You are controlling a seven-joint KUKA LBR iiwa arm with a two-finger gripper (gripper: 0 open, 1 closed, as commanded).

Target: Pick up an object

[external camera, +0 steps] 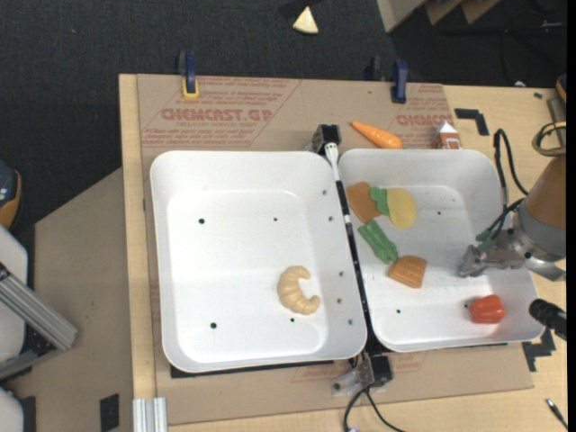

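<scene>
Pale cream croissant-shaped toy (299, 291) low in the left shallow white bin (180, 187), toward five o'clock. In the right white bin (468, 165): orange-brown slab (362, 202), yellow oval piece (401, 210), green pod-shaped toy (378, 241), orange wedge (408, 271), red tomato-like toy (487, 310) at five o'clock. Metal pincer (474, 261) at three o'clock, above the red toy, nothing visibly gripped; opening cannot be told.

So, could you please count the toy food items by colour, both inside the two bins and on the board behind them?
Orange: 3, the carrot on the board, a flat piece and a wedge in the right bin
Green: 2
Yellow: 1
Red: 1
Cream: 1, the croissant in the left bin
Total: 8
</scene>
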